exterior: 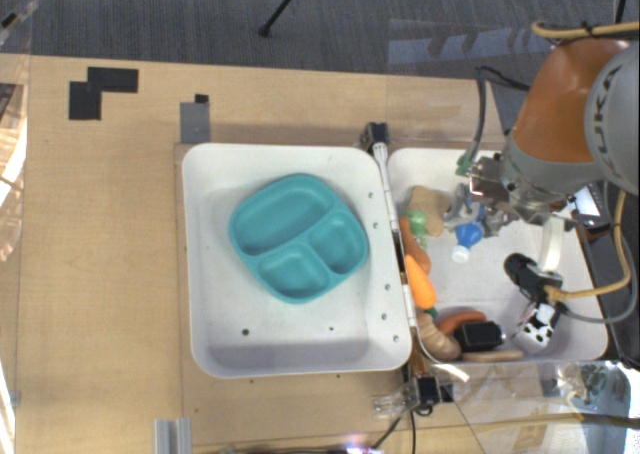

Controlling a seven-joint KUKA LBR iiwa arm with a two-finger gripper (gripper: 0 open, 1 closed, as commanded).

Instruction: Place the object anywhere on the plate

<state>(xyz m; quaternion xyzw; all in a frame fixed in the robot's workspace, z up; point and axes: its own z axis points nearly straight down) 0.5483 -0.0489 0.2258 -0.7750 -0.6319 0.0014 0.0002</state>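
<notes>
A teal plate with three compartments lies in the left white bin, and nothing rests on it. My gripper hangs over the upper middle of the right bin, well to the right of the plate. Directly below the gripper tip is a small blue object with a white piece beside it. I cannot make out whether the blue object is held or just lies under the gripper.
Along the right bin's left wall lie a tan piece, a green item and an orange carrot. At its front are a red sausage, a black block and a black-and-white toy. A raised divider separates the bins.
</notes>
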